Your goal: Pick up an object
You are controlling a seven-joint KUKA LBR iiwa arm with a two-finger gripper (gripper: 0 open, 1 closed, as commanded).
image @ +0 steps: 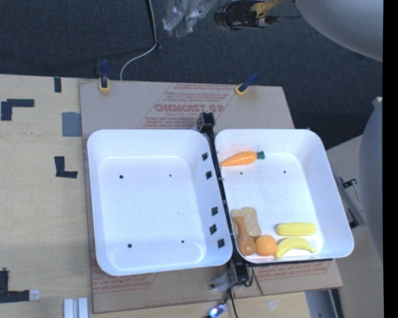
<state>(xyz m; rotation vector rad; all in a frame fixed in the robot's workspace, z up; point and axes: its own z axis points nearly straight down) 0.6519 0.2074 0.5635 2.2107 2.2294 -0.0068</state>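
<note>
The right bin (311, 149) holds several toy foods. An orange carrot (239, 159) with a green tip lies at its far left, by the divider. In the near corner sit a tan bread piece (246, 220), a brown drumstick-like piece (243, 240), an orange ball (266, 246), a yellow corn cob (295, 229) and a yellow banana (295, 248), close together. My gripper (181, 17) is blurred at the top edge, high over the dark floor beyond the bins and far from every object. Nothing shows between its fingers.
The left bin (99, 186) adjoins the right one along a black clipped seam (214, 186). Both rest on a cardboard sheet (186, 105) held by two clamps. A white cable (140, 56) trails behind, and the grey arm (348, 22) crosses the top right.
</note>
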